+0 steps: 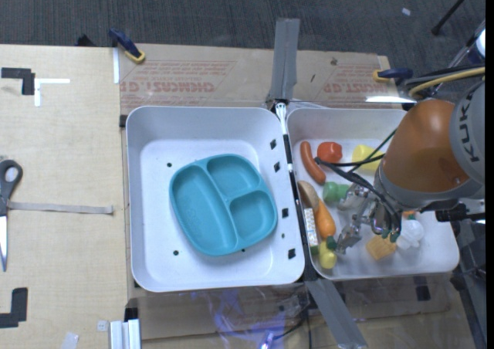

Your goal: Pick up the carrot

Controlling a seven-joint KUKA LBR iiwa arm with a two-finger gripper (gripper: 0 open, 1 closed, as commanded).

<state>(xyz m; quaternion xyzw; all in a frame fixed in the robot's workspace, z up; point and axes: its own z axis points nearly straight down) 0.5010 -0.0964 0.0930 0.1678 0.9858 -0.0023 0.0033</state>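
In the camera view, the carrot (324, 220) lies in the right bin (440, 262), close to its left wall, long axis running from upper left to lower right. The pincer (356, 225) hangs just to the carrot's right, near but apart from it. Whether its grip is apart or together I cannot tell. The coming move, I judge, means shifting left over the carrot.

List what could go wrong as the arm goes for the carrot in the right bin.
1. The carrot lies packed among other toy foods near the bin's left wall, so the gripper could close on a neighbour instead.
2. The wall may block a finger from getting beside the carrot.
3. The gripper sits beside the carrot, so it may nudge it away.
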